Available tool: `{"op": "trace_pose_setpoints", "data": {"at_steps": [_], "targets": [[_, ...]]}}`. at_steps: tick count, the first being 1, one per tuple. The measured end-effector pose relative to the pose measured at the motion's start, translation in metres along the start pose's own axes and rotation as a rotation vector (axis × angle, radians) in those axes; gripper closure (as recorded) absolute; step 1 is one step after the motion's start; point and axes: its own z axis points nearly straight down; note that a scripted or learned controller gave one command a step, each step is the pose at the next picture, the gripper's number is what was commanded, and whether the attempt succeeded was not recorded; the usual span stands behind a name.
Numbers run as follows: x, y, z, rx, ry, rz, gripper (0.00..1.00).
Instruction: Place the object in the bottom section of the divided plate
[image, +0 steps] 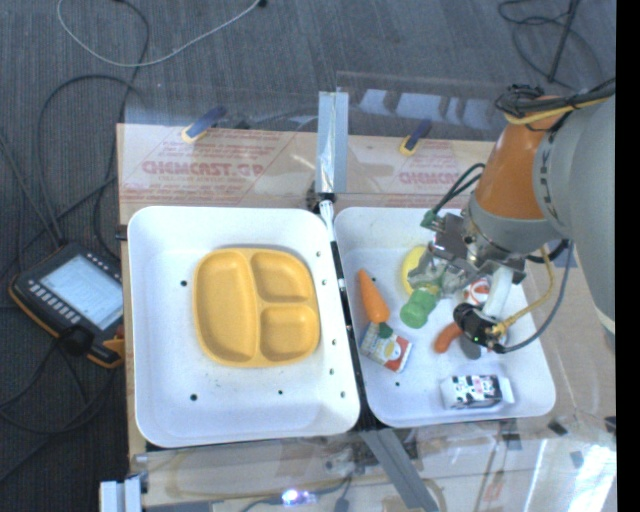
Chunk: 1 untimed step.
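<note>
A yellow divided plate (222, 305) lies in the left bin (160, 400), with one large section on its left and two smaller ones on its right. My gripper (438, 274) hangs low over the right bin (530, 400), just above a green cylinder-like object (418, 308) and a yellow object (413, 266) that it partly hides. An orange carrot (373, 297) lies left of the green object. I see nothing clearly held between the gripper and the bin floor.
The right bin also holds a small green, red and white carton (386, 348), a black-and-white packet (477, 391), an orange-red piece (445, 338) and a red-white item (480, 292) beside the gripper. A metal divider (331, 150) stands between the bins at the back.
</note>
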Motion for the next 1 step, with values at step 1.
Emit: {"op": "trace_pose_setpoints", "data": {"at_steps": [1], "targets": [[0.0829,-0.0182,0.0070,0.002,0.002,0.136,1.00]]}}
